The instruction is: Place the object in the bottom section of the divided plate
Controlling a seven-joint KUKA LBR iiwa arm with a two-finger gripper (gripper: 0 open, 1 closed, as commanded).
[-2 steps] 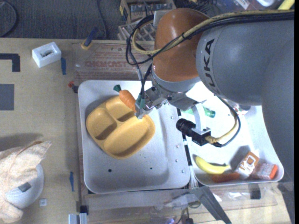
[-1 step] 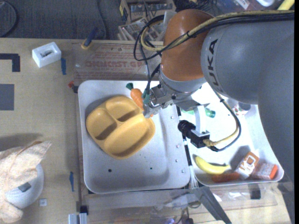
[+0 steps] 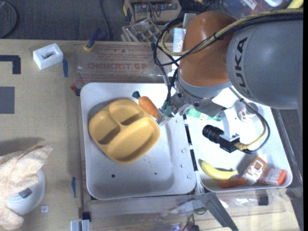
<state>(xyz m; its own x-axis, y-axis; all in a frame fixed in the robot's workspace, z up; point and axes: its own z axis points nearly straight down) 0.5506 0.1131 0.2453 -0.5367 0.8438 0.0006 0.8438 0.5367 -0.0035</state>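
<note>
Carrot [image 3: 148, 107] sits just left of the tool [image 3: 166, 112], at the plate [image 3: 126, 131] rim's upper right edge, seemingly pinched at its near end, though whether the tool is clamped or apart I cannot tell. Plate lies left and below the tool in the left bin [image 3: 139, 177]. Bottom section bare, placement not yet done. Banana [image 3: 216, 170] lies below, in the right bin [image 3: 281, 143].

bins: 2 white, left [image 3: 139, 179] and right [image 3: 279, 143] | divided plate: 1 yellow [image 3: 124, 129], frame centre-left | carrot: 1 [image 3: 148, 107] | banana: 1 [image 3: 217, 171], lower right | small white box: 1 [image 3: 48, 56], upper left
</note>
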